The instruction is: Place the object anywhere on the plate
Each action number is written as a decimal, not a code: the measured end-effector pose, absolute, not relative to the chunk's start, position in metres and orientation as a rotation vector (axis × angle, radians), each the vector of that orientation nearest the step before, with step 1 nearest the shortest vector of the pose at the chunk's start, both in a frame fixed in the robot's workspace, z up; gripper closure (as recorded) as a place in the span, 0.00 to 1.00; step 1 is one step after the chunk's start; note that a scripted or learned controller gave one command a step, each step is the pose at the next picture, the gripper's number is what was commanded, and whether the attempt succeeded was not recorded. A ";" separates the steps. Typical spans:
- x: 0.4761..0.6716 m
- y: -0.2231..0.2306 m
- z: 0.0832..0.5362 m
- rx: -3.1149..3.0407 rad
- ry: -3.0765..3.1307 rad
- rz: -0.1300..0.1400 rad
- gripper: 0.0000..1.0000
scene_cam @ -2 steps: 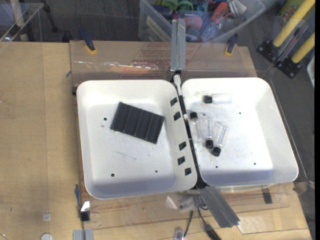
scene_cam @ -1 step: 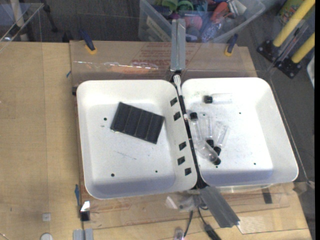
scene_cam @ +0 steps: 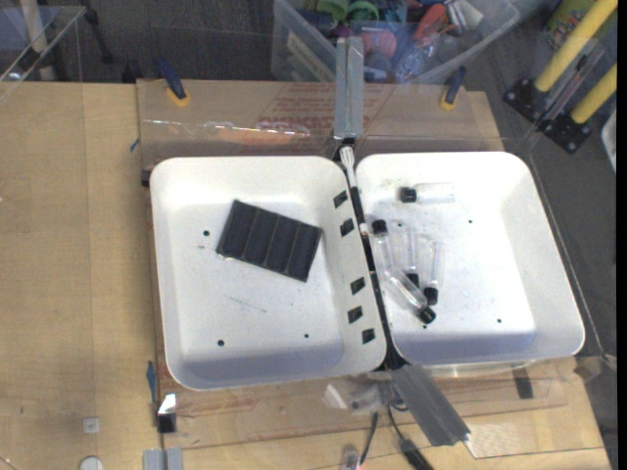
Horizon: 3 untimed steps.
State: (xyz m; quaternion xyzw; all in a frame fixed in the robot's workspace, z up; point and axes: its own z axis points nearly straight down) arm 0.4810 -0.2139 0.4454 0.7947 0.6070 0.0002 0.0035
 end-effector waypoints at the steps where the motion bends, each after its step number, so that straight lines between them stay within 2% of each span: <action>1: 0.481 -0.213 0.445 2.491 1.904 0.000 0.00; 2: 0.482 -0.214 0.456 2.487 1.902 0.001 1.00; 3: 0.482 -0.213 0.456 2.487 1.903 0.001 0.00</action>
